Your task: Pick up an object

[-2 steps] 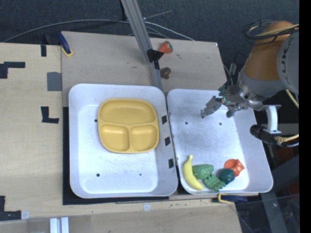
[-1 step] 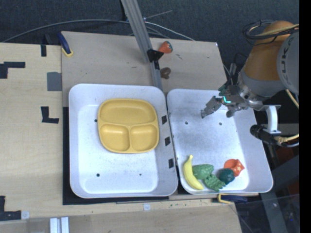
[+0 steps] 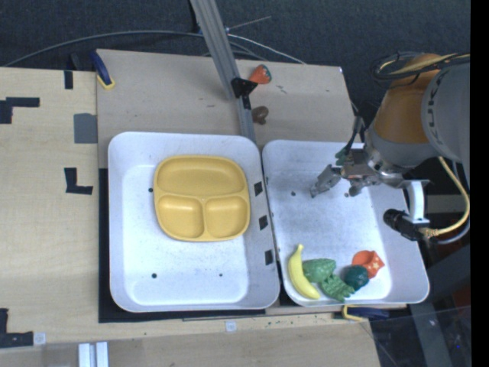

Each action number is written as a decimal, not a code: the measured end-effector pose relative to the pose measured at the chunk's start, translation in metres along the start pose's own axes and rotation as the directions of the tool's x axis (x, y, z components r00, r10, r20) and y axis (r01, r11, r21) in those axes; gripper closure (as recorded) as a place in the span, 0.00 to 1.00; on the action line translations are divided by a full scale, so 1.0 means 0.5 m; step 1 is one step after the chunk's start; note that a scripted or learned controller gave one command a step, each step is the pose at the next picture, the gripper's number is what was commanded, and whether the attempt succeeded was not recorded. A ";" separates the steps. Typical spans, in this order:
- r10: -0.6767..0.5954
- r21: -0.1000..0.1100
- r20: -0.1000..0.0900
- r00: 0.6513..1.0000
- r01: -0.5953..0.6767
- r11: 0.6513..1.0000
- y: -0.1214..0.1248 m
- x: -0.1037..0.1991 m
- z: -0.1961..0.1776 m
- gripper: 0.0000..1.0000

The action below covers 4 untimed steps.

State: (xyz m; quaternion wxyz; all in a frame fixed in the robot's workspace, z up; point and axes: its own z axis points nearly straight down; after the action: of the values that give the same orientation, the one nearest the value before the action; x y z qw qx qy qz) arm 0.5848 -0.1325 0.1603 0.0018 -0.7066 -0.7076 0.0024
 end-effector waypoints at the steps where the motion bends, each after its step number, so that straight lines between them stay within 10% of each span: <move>1: 0.000 0.002 -0.001 1.000 0.000 1.000 0.003 0.002 0.129 0.00; 2: 0.000 -0.004 0.000 1.000 0.000 1.000 0.003 0.002 0.143 0.00; 3: -0.001 -0.004 -0.001 1.000 0.001 1.000 0.003 0.004 0.123 1.00; 4: -0.001 -0.009 -0.001 1.000 0.001 1.000 0.009 0.017 0.034 1.00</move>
State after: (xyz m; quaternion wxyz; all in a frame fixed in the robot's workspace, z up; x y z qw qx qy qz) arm 0.5894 -0.1239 0.1432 -0.0009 -0.7063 -0.7079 -0.0010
